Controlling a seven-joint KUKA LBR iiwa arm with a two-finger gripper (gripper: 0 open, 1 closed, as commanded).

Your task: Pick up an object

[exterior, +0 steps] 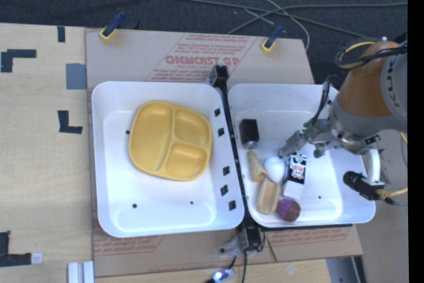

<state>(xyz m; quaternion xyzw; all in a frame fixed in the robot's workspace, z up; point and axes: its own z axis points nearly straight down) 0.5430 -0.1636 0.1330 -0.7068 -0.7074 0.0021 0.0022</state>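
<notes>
The right bin (331, 103) holds a cluster of small objects. A black cylinder (248, 131) lies near its left wall. Below it are a pale banana-shaped piece (255, 166), a white egg (273, 166), a tan block (267, 196), a purple ball (287, 209) and a small black-and-white carton (297, 170). My gripper (289, 148) reaches in from the right, low over the bin. Its tip is just above the carton and to the upper right of the egg. Nothing visibly hangs from it.
The left bin (109, 162) holds a yellow divided plate (169, 140). A black divider with clips (228, 142) runs between the bins. Cables (265, 10) cross the dark floor behind. The arm's orange band (368, 86) stands over the right bin's right side.
</notes>
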